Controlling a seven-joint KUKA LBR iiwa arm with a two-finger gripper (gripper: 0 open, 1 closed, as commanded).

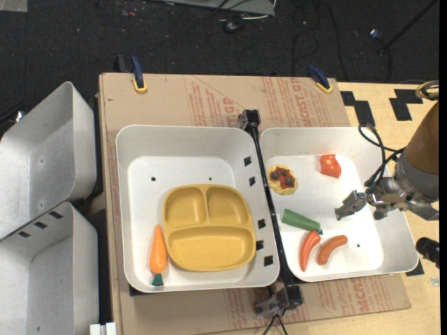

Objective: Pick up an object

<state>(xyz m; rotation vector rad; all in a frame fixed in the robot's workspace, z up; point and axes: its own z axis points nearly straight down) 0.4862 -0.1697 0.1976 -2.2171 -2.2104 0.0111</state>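
The right bin (pixel 370 260) holds several toy foods. A small round tart with dark berries (pixel 283 179) lies near its left wall, and a red chunk (pixel 330 165) sits at the back. A green pod (pixel 301 220), a red chili (pixel 308 249) and an orange-red sausage (pixel 331 249) lie toward the front. My gripper (pixel 348 207) hangs over the right side of this bin, just above and right of the sausage, pointing left. Nothing shows in its grasp. The arm's orange band (pixel 426 149) is at the right edge.
The left bin (pixel 133 187) holds a yellow divided plate (pixel 209 227) with an orange carrot (pixel 158 253) beside it at the front left. A black divider (pixel 264 201) runs between the bins. Two grey tubs (pixel 42 187) stand off the bench at the left.
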